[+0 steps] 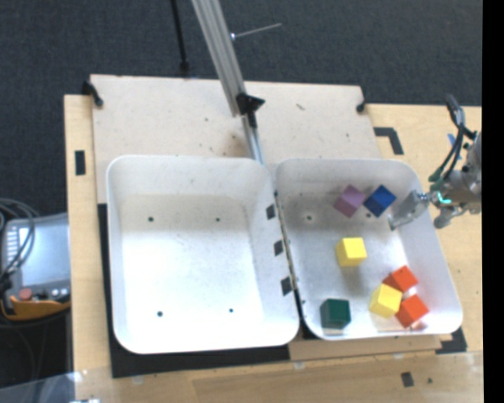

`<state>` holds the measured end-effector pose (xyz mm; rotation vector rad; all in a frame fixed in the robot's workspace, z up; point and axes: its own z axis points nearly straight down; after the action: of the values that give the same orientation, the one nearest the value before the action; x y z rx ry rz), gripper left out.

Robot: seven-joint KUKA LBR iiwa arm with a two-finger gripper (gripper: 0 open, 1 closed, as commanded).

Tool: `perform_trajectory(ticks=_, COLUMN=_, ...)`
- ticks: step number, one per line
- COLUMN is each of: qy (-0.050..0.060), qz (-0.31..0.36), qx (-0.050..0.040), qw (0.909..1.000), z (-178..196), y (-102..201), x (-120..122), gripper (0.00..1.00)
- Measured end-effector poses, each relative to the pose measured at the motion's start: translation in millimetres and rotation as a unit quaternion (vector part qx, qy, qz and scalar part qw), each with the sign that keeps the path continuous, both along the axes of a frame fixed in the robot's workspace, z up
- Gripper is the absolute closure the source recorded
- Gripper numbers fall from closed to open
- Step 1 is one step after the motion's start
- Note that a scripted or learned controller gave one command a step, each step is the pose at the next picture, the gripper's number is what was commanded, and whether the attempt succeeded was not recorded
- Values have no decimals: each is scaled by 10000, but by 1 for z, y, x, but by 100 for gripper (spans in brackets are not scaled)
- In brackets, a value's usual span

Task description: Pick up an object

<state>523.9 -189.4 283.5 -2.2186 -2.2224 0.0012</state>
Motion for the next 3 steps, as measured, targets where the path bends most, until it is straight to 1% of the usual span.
perform_trajectory(ticks=1, qy=-18, qz=-1, qx=-4, qw=10000, z=2, y=0, x=1, gripper=0)
perform_trajectory(ticks=2, qy=13, qz=-17, qx=-6, qw=10000, z=-59, y=-1, x=7, gripper=0)
perform_trajectory(ticks=3, qy=17, qz=-22, qx=-6, qw=10000, z=-120, y=-6, x=10, gripper=0)
